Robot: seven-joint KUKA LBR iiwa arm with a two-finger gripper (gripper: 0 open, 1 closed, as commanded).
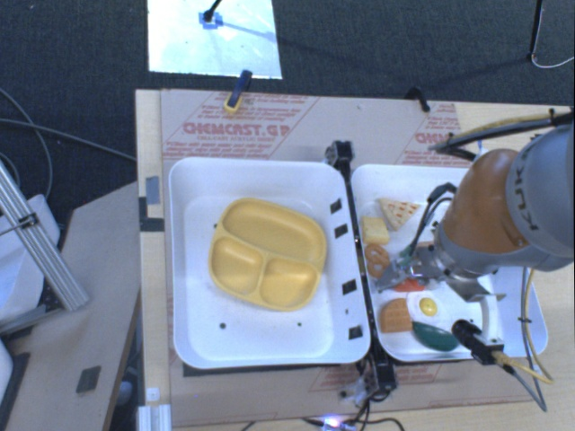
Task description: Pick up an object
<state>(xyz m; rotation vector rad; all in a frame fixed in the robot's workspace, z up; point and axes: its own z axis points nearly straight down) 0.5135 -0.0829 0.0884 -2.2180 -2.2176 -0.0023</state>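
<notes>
**Gripper low among crowded food pieces in the right bin**

The gripper [395, 275] is seen at the lower right of the frame, down inside the right bin [530, 330], where the small food pieces lie. Whether the jaws are open or closed cannot be told, because the wrist covers them from above. No piece is seen held.

The things to be picked are all in this bin: a pretzel [377, 259] and a red slice [409, 285] just beside the gripper, a yellow block [375, 231] and a wedge [399, 212] above them, a brown patty [395, 316], a fried egg [428, 307] and a dark green piece [436, 337] below.

For a good grasp, 1 piece only should be chosen, probably the pretzel or the red slice. The jaws should be centred over it before closing, and the lift should be made straight up.

The pieces lie close together, so a neighbour may be pushed or caught as well. The divider [352, 250] between the 2 bins stands near on the left and leaves little room on that side. In the left bin [193, 330], at the middle of the frame, a yellow tray [267, 252] with 3 compartments lies well apart and is no hindrance.
</notes>
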